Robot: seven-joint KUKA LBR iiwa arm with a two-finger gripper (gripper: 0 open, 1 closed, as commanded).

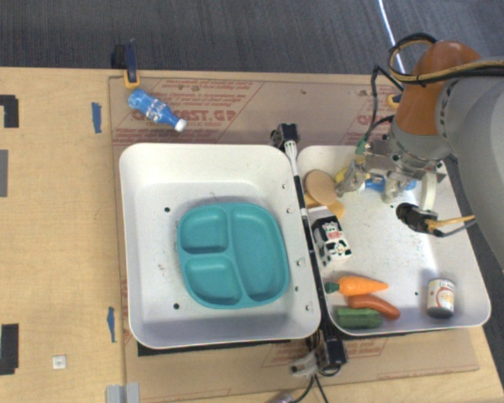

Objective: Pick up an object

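Several loose objects lie in the shallow white bin (pixel 475 309) under my gripper (pixel 368 177), which hangs over the bin's far end.

Gripper state: cannot be determined. The wrist body hides the working end, and I see nothing held.

Nearest candidate: a tan, rounded flat piece (pixel 320 187), just beside the gripper on the side toward the other bin and close to the dividing wall. Further from the gripper along that same wall is a small black-and-white patterned carton (pixel 332 240). Well apart from the gripper, toward the opposite end of the bin, are an orange toy carrot (pixel 363 286), a green toy vegetable (pixel 358 316) touching a red-orange one (pixel 380 307), and a small can (pixel 440 296) alone in the corner.

Beyond the divider, the second white bin (pixel 143 225) holds a teal divided plate (pixel 233 253). A blue plastic bottle (pixel 155 112) lies on the bench (pixel 50 225) outside both bins.

Assessment: approach stage, with no grasp made as far as I can see.

Recommendation: take the tan piece, as it is nearest.
- Centre over it first, then descend straight.
- Set the closing line along the wall rather than across it, so nothing catches the rim.
- It looks low and flat, so I judge the gripper must reach almost to the bin floor before closing.
- Lift vertically.

Risk: a shallow hold may slip. The carton looks taller and stands clear of its neighbours, so it is the fallback.
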